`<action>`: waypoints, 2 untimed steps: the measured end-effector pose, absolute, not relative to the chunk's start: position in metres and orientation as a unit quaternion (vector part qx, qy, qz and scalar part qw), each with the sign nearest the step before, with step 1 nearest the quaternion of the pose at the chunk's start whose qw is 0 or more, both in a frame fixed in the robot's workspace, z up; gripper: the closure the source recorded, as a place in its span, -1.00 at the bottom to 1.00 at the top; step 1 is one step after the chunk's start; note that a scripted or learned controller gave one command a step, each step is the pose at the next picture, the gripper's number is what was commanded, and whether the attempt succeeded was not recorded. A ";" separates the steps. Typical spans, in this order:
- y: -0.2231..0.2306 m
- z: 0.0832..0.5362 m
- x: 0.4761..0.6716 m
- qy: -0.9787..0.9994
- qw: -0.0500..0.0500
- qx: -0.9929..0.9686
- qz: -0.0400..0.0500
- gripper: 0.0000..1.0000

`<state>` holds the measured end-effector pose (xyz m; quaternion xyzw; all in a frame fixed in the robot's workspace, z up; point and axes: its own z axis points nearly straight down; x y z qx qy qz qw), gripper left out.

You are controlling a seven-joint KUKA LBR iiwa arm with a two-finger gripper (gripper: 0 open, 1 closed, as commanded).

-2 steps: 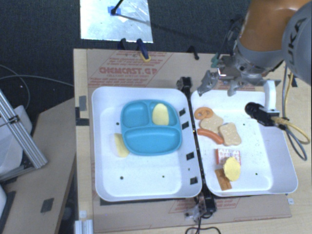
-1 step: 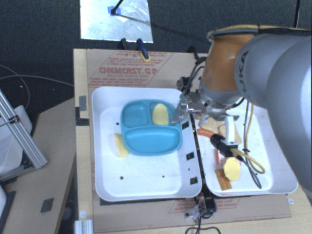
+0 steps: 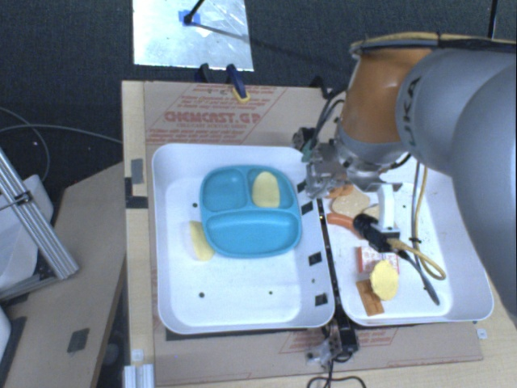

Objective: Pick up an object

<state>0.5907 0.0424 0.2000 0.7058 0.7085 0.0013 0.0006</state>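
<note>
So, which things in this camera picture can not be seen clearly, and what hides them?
- Gripper: its fingers are too small and dark against the bin divider, with the arm's wrist above them.
- Right bin: its far side is hidden under the arm.
- Small items in the right bin, near the yellow piece: too cluttered and blurred to name.

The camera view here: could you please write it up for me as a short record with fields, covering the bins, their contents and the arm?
left bin: holds a blue divided plate and a yellow piece beside the plate's left edge
plate contents: a yellow item in the upper right compartment
right bin: a cluster of small items, among them a round yellow piece, an orange stick and a tan slice
arm: reaches in from the right, wrist above the divide between the bins
gripper: low at the right bin's upper left corner; finger state unclear
</note>
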 end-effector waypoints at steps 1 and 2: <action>0.029 0.314 0.526 0.708 0.001 0.706 0.001 1.00; 0.105 0.358 0.542 0.711 0.002 0.704 0.004 1.00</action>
